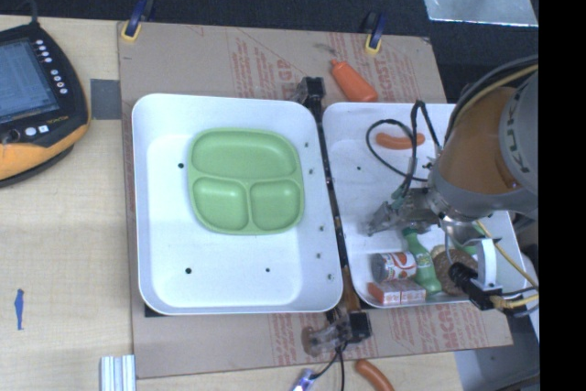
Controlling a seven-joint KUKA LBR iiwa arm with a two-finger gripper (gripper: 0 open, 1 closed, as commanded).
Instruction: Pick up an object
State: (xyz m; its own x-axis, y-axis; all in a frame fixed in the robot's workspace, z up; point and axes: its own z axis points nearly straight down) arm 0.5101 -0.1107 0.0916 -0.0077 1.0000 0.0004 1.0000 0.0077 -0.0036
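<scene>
On the far left we see a black and orange control pad lying on the wooden bench. Next to it sits the left bin, white and shallow. Inside it lies a green plate with three little parts, flat on the floor of the bin.

Between the two bins, near the top, we see an orange carrot toy lying on the brown board, outside the bins.

Then comes the right bin. Near its top lies a small orange sausage with a black cable curling around it. Low in this bin we see a red and white can on its side, with a green bottle just beside it and touching it. A small red and white box lies under the can, near the bin's front edge.

The gripper is low in the right bin, just above the can and the bottle. We cannot tell how it stands. The big grey and orange arm reaches in from the right.
</scene>
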